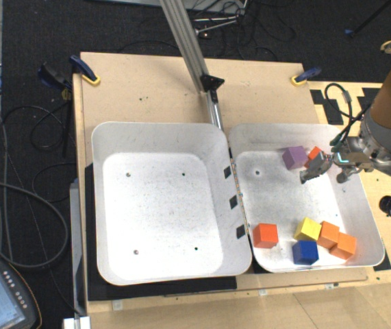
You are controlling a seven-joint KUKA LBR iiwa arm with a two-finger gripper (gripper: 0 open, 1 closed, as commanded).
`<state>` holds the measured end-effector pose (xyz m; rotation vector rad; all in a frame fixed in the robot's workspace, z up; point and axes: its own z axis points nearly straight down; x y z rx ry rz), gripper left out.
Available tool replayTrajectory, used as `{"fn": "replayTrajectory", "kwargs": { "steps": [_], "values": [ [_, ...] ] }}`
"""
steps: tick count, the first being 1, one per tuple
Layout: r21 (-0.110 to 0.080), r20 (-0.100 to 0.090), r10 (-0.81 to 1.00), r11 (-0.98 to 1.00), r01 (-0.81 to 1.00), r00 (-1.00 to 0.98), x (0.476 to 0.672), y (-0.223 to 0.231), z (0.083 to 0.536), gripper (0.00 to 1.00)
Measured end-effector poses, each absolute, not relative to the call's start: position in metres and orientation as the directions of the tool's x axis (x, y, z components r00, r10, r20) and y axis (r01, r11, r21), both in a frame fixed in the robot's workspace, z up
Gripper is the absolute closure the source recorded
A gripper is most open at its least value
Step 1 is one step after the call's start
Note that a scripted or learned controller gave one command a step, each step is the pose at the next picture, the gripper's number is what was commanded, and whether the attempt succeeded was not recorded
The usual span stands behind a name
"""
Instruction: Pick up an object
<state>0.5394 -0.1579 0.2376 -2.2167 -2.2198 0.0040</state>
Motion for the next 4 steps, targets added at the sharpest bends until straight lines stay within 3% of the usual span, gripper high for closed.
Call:
{"fn": "replayTrajectory", "kwargs": {
  "steps": [1, 4],
  "values": [
    [0.000, 0.000, 1.000, 0.000, 1.000, 0.000, 0.540, -0.158, 0.240, 0.00],
    [-0.002, 0.000, 1.000, 0.000, 1.000, 0.000, 0.553, -0.167, 0.094, 0.00]
  ]
}}
